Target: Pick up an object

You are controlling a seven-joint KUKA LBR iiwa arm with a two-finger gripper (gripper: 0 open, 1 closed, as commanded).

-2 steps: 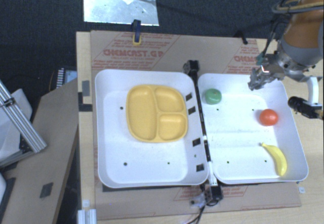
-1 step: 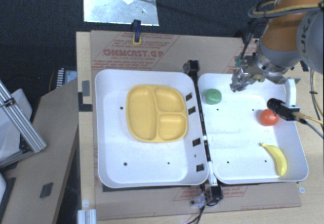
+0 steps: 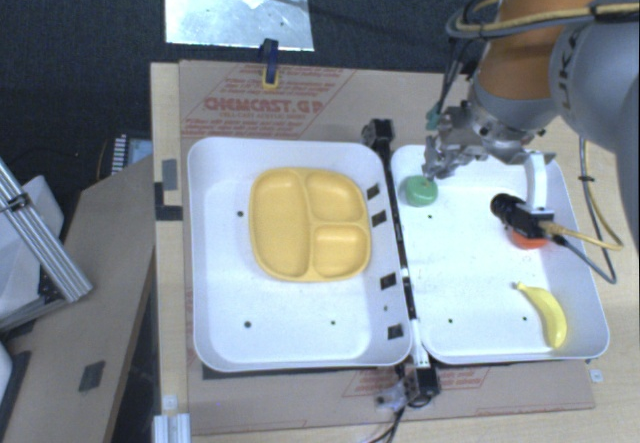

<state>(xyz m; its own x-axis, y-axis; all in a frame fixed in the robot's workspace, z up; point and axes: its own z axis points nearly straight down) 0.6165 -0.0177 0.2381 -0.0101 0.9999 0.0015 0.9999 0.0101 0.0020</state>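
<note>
The clearest writing is on the brown board that lies on the worktop under both bins: red block letters reading "CHEMCAST GP" run along its far strip, with fainter red lines slanting beside them. More red print shows on the board's near edge below the bins, too small to read. The left bin holds a yellow divided plate with three compartments, lying flat near its middle. In the right bin, a small round green object sits in the far left corner, close to the wall shared with the left bin. The end effector hangs directly over it, very near or touching its top. Whether it is apart or together cannot be told from this slant, and nothing shows it gripping the green object. The grey arm enters from the right. A banana lies in the near right corner, well apart from the green object, and a small orange-red thing lies near the right wall.
</note>
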